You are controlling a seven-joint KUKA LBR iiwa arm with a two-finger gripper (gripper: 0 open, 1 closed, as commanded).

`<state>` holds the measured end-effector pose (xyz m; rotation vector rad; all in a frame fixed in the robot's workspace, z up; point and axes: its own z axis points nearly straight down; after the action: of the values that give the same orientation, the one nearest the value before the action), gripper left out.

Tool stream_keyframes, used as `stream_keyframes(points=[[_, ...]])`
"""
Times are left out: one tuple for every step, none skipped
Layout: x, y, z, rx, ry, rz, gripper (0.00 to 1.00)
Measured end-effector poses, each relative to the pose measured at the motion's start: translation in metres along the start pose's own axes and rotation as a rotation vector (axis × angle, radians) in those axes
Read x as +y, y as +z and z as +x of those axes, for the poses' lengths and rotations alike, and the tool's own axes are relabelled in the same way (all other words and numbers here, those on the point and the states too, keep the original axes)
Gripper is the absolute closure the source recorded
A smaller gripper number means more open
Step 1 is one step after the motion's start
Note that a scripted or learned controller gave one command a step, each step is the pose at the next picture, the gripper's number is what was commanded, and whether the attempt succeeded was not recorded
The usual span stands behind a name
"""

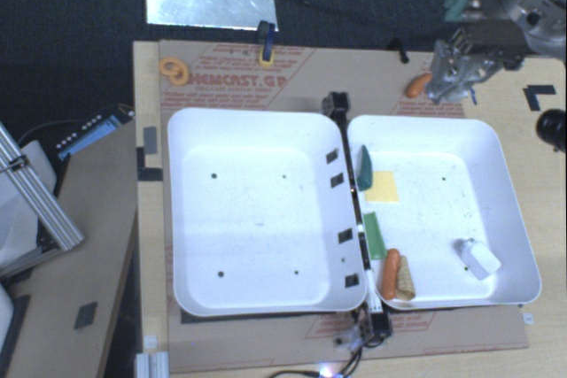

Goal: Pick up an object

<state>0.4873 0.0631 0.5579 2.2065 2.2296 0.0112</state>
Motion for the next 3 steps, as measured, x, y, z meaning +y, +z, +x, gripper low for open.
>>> stream_keyframes(points=[[0.0, 0.0, 0.0, 0.0, -0.001, 0.001, 0.0], [0.0, -0.011, 0.0, 0.001, -0.003, -0.003, 1.0], [0.0, -0.011, 0.0, 0.0, -0.004, -0.002, 0.0]])
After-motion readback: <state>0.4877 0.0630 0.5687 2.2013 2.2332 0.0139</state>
